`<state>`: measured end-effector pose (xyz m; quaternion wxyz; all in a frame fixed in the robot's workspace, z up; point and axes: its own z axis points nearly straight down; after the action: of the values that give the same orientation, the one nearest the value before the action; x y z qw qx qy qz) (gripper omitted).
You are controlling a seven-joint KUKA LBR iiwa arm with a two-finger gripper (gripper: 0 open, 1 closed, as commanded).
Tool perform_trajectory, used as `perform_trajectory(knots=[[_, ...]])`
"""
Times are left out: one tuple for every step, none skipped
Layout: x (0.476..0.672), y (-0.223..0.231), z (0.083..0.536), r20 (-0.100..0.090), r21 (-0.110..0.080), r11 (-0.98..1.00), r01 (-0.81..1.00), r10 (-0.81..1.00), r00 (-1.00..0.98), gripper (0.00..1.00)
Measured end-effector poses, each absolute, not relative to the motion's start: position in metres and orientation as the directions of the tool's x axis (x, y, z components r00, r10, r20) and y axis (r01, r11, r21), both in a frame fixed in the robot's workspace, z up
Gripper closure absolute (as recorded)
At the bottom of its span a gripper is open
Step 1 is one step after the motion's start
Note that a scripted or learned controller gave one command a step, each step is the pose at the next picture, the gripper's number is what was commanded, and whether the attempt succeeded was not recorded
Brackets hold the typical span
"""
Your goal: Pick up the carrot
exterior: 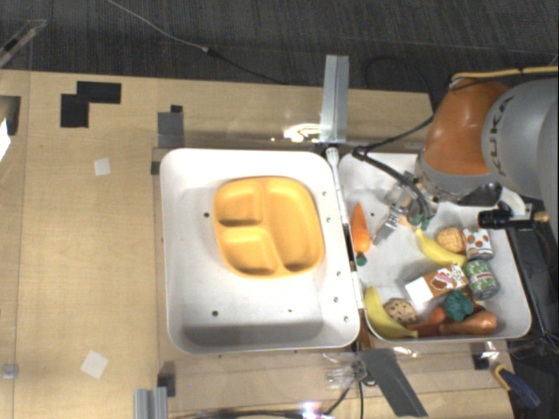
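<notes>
Small orange plastic carrot [360,230] lying against right white bin's [524,317] left wall; likely light, stiff, slick. Two-finger gripper [390,224] hovering just beside, jaws slightly parted, gripping nothing. Favouring mid-body grasp.

Arm [515,138] cut off by the right edge; gripper [390,225] too small to judge (finger spacing unreadable); pile items at bin [384,182] front overlap.

Colours in the bins
An orange carrot [360,229] with a green tip is lying left of the metallic pincer [390,225]; a yellow plate [265,225] is sitting farther left.
</notes>
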<state>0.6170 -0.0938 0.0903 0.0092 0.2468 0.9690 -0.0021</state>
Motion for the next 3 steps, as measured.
perform_trajectory(knots=[[0.631, -0.133, 0.139, -0.008, 0.007, 0.635, 0.773, 0.773, -0.634, 0.00], [0.630, -0.124, 0.098, -0.021, 0.022, 0.550, 0.835, 0.835, -0.549, 0.00], [0.593, -0.127, 0.089, -0.007, 0.010, 0.464, 0.886, 0.886, -0.464, 0.00]])
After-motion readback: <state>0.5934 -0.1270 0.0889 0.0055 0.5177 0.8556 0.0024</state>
